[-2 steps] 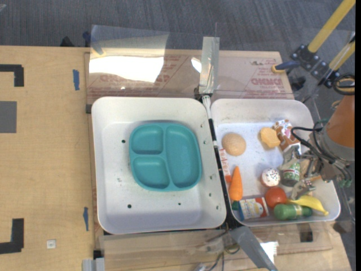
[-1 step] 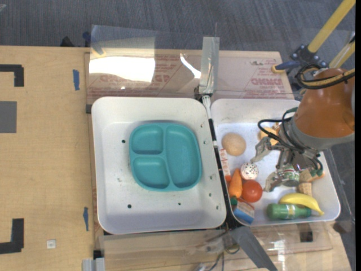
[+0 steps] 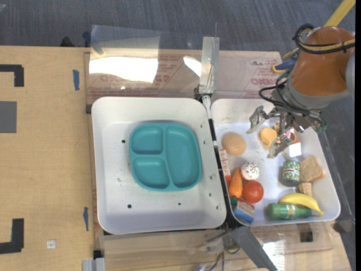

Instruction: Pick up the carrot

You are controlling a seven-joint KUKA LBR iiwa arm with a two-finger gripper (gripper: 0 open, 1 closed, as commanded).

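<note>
The carrot [image 3: 236, 184] is a short orange piece with a green tip, lying in the right bin [image 3: 330, 176] against its left wall, beside a red tomato [image 3: 254, 192]. My gripper [image 3: 266, 133] hangs over the bin's upper middle, up and to the right of the carrot and well apart from it. Its fingers [image 3: 256, 118] are open and straddle a small yellow-orange chunk [image 3: 268, 136] without closing on it. Nothing is held.
The right bin also holds a tan bread roll [image 3: 234, 144], a speckled white ball [image 3: 250, 170], a green can [image 3: 290, 172], a brown cracker [image 3: 311, 169], a banana [image 3: 302, 201] and a green bottle [image 3: 287, 210]. A teal divided plate [image 3: 166, 156] sits in the left bin [image 3: 107, 168].
</note>
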